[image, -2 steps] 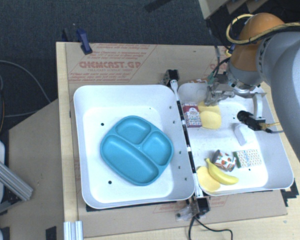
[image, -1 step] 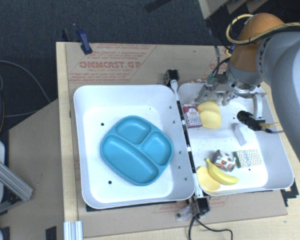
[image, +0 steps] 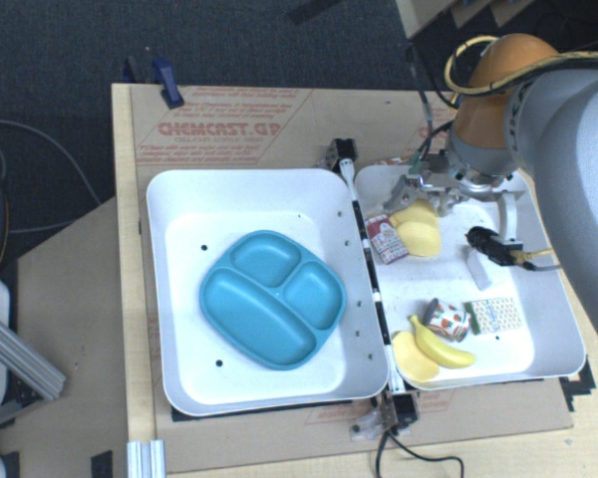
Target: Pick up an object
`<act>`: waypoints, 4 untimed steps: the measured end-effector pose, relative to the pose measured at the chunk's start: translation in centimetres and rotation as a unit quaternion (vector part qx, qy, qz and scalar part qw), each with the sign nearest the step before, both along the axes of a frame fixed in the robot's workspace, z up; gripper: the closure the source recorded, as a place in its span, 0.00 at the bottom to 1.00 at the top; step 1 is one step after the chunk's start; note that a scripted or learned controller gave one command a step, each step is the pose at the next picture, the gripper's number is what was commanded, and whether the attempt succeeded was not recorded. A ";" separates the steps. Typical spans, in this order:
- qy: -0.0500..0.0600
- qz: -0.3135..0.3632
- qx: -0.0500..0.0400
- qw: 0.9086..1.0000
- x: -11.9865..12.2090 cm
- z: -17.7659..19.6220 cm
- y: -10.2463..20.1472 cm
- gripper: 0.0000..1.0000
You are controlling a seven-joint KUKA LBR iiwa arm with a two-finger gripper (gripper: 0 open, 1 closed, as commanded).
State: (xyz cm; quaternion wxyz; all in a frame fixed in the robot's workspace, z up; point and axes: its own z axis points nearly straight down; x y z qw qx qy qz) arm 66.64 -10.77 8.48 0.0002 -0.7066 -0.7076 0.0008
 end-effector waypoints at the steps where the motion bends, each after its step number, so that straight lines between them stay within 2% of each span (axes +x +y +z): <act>1: -0.004 0.001 -0.001 1.000 0.2 1.3 0.0 1.00; 2: -0.003 0.001 -0.001 1.000 0.2 1.3 0.0 0.00; 3: 0.000 -0.001 0.000 1.000 -1.1 0.0 0.3 0.00; 4: -0.004 0.000 0.000 1.000 -0.8 1.4 0.4 1.00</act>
